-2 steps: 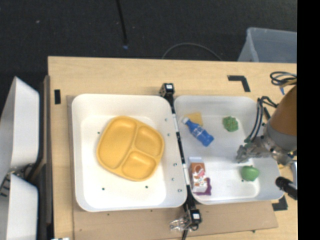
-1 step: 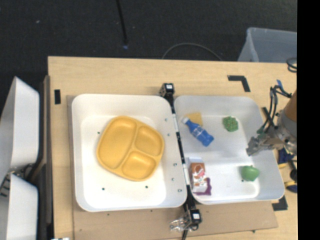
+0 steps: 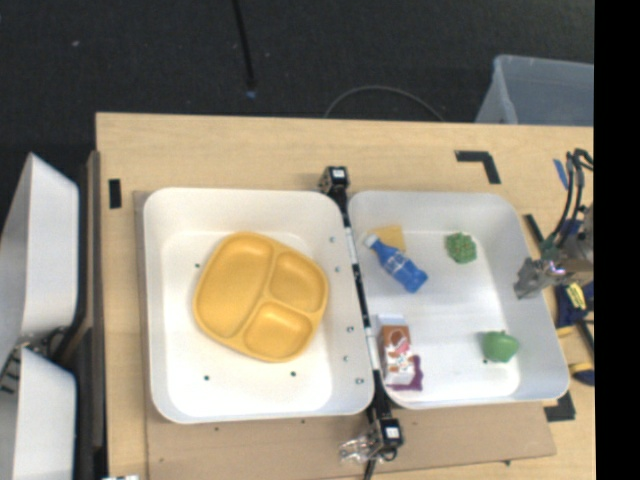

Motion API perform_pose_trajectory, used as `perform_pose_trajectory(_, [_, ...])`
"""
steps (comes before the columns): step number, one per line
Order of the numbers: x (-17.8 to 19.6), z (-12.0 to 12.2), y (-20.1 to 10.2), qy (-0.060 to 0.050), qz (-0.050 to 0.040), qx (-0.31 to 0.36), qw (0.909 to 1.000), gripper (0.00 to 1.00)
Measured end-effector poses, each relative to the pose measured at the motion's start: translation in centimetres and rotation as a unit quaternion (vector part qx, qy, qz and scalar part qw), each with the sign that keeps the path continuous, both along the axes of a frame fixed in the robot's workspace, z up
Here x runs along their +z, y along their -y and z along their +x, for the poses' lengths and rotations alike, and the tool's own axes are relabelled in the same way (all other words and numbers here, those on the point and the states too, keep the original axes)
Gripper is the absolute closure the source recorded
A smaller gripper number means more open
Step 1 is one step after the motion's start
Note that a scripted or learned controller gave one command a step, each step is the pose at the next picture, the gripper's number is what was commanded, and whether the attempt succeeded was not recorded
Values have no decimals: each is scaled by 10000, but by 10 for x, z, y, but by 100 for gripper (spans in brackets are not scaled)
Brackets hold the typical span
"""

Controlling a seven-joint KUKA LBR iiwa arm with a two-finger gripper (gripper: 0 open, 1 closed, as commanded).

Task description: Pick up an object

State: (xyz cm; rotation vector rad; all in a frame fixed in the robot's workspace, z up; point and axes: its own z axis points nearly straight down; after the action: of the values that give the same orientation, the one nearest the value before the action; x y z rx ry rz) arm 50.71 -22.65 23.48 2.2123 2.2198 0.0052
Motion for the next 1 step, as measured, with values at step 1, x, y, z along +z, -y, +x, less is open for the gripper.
perform_pose_trajectory(1, [-4, 1, 1, -24, 3, -2, 10000, 100])
